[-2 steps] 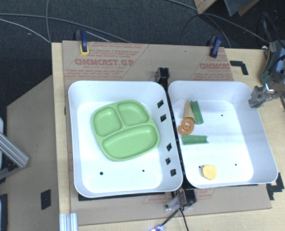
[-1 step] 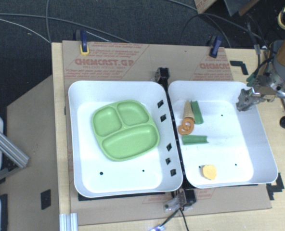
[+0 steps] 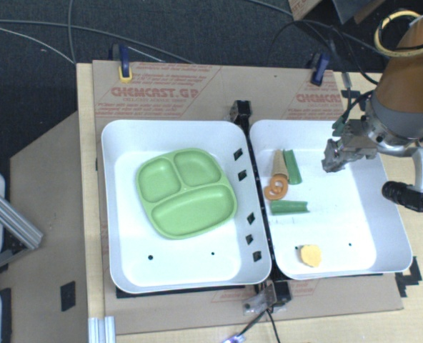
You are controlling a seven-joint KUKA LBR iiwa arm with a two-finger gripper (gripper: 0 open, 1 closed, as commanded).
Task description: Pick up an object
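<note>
In the camera view, the right bin (image 3: 383,252) holds a small cluster at its 9 o'clock side: a green stick (image 3: 291,166) with its long axis running 12 to 6, a tan roll (image 3: 279,164) touching it, an orange ring (image 3: 275,189) below, and a green bar (image 3: 289,207) lying 9 to 3. A yellow piece (image 3: 310,255) sits toward 6 o'clock. The left bin (image 3: 115,213) bears a green divided plate (image 3: 186,193). The arm (image 3: 404,84) reaches in from 3 o'clock; its gripper (image 3: 334,161) hangs over the right bin's 1 o'clock area, apart from the cluster, and whether it is spread cannot be told.
</note>
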